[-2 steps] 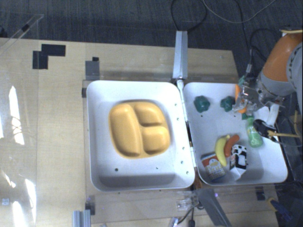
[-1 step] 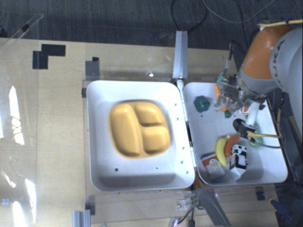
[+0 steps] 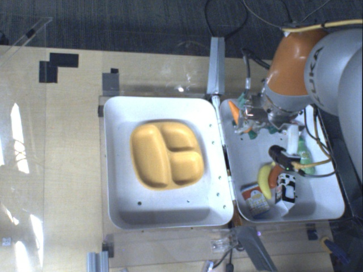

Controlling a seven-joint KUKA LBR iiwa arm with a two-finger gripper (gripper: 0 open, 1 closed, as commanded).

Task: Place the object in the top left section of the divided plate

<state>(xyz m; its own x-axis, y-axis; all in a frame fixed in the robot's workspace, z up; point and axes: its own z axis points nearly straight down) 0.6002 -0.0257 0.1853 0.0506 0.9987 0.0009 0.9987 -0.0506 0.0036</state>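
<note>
1. Gripper. The gripper (image 3: 253, 119) hangs over the upper left corner of the right bin (image 3: 332, 207), close to the wall that this bin shares with the left bin (image 3: 122, 200). Cables and greenish parts crowd the tool, so its state, apart or together, cannot be determined.

2. Nearest item. A small orange carrot-shaped piece (image 3: 234, 113) sits just beside the gripper, on the side facing the left bin and close to the shared wall. Whether the gripper touches or holds it cannot be determined.

3. Arm. The grey arm (image 3: 337, 67) enters from the right; its orange band (image 3: 292, 61) sits directly above the wrist, over the upper edge of the right bin.

4. Other contents of the right bin. A yellow banana (image 3: 264, 181) lies in the lower middle, with a red item (image 3: 274, 178) against its right side. A black-and-white carton (image 3: 287, 190) stands just to the right of these. A small printed packet (image 3: 255, 200) lies below the banana, near the lower left corner. A green bottle (image 3: 304, 153) lies further up, toward the right wall.

5. Left bin. The yellow divided plate (image 3: 167, 153) rests near the centre of this bin, well apart from the gripper. It has one long section on the left and two smaller sections stacked on the right.

6. Bench. Both bins rest side by side on the pale wooden bench (image 3: 57, 152).
</note>
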